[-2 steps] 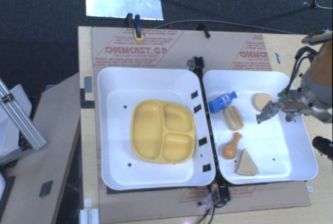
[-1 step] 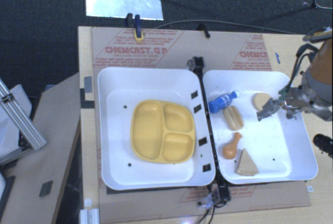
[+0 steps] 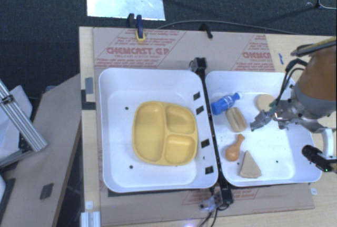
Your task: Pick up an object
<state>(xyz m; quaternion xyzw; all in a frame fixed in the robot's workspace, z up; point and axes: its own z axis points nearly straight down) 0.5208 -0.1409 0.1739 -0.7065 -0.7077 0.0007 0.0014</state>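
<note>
My gripper (image 3: 261,119) hangs over the middle of the right bin (image 3: 303,170), reaching in from the right. It is just right of a tan bun-shaped piece (image 3: 236,119). A blue bottle (image 3: 224,102) lies at the bin's upper left, and a round beige biscuit (image 3: 264,100) sits above the gripper. An orange drumstick-shaped toy (image 3: 234,149) and a beige wedge (image 3: 249,165) lie lower down. I see nothing held in the gripper.
The left bin (image 3: 113,115) holds a yellow divided plate (image 3: 164,132). A black clip divider (image 3: 202,115) runs between the bins. The arm's orange band (image 3: 320,81) looms over the right bin's far right side. A dark fitting (image 3: 316,157) sits at its right edge.
</note>
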